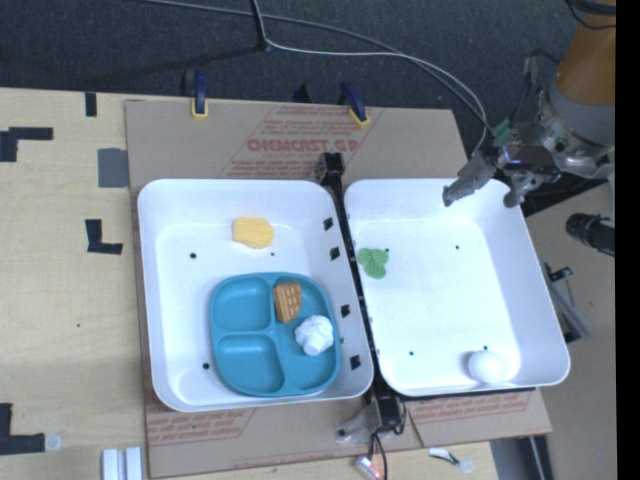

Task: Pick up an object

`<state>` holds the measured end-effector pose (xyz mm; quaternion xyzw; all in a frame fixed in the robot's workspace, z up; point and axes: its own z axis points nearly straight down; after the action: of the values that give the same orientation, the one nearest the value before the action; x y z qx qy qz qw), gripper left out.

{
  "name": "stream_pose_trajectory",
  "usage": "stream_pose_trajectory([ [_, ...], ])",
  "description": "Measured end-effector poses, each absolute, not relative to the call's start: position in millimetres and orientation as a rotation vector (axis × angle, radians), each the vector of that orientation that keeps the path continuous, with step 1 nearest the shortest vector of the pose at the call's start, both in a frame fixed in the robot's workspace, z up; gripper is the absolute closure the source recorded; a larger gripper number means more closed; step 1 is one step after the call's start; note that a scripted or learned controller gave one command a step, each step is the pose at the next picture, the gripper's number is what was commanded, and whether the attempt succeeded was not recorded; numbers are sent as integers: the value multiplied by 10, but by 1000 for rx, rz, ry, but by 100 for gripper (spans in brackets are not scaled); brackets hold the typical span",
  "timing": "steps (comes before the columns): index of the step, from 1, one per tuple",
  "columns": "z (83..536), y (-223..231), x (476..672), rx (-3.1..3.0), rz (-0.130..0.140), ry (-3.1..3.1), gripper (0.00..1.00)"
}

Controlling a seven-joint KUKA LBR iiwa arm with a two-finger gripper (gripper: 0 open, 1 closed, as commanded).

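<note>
A: The tool (483, 190) is hanging over the far right corner of the right bin (520, 258), and its two fingers are standing spread apart with nothing between them.

B: So nothing is being carried. What is lying in reach, biggest first?

A: On the worktop (60, 298) the left bin (160, 268) is holding a blue divided tray (240, 353), and that is the bulkiest piece. It is looking stiff and smooth, likely slippery, so I am guessing a pinch across its rim is the only fair hold.

B: And the smaller things?

A: A yellow piece (253, 232) is lying on the left bin's floor beyond the tray. A white crumpled lump (314, 335) is sitting in the tray where its compartments meet, touching a tan waffle-like piece (287, 301) in the upper right compartment. The lump is looking soft and light.

B: What about the right bin?

A: A white ball (490, 365) is resting near its front right corner; being round, it is probably apt to roll from a grip unless taken across its middle. A small green leafy thing (374, 261) is lying close to the left wall, well apart from the tool. It is seeming flat and light, so I am judging it hard to catch except by closing on its raised centre.
</note>
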<state>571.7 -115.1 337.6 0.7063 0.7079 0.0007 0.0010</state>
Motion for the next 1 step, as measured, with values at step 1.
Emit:
stream_pose_trajectory([
  [1, 3316, -396, 5106, 2216, 1, 2229, 0],
])
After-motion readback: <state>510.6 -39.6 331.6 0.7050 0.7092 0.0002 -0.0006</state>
